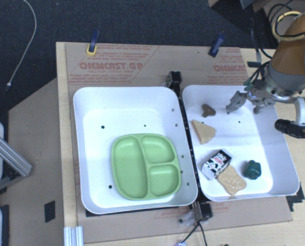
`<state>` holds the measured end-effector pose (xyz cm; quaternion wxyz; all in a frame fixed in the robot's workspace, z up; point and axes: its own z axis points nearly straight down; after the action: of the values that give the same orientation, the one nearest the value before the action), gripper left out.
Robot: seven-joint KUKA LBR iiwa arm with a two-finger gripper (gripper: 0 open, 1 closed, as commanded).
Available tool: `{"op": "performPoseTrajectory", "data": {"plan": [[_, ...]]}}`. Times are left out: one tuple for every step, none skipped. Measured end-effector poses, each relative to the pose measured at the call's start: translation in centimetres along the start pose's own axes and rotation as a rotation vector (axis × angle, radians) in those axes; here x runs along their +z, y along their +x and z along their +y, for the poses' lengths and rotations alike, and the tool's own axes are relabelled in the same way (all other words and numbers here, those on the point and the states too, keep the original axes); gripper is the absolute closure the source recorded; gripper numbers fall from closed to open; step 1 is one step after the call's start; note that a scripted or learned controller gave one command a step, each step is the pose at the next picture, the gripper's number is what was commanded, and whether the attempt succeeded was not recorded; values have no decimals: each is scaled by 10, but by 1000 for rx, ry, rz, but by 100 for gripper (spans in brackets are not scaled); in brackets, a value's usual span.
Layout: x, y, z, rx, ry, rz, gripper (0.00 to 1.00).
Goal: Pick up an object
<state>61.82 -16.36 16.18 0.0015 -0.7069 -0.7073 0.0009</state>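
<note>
Objects in right bin [275,137] untouched: brown lump [208,110], wedge [204,131], carton [216,164]. Gripper [247,102] hovers above, jaws spread, nothing grasped; pick not begun.

Dark carpet floor [142,9] around bench [65,137]

A green divided plate [144,166] is being carried by the left white bin [85,132], well apart from the claw [246,105]. A blue clamp [216,44] is being shown near the claw, at the edge of the tabletop [142,60].
</note>
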Motion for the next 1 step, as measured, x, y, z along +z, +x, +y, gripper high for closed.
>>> {"op": "performPoseTrajectory", "data": {"plan": [[59, 1, 8, -1, 3, 1, 0]]}}
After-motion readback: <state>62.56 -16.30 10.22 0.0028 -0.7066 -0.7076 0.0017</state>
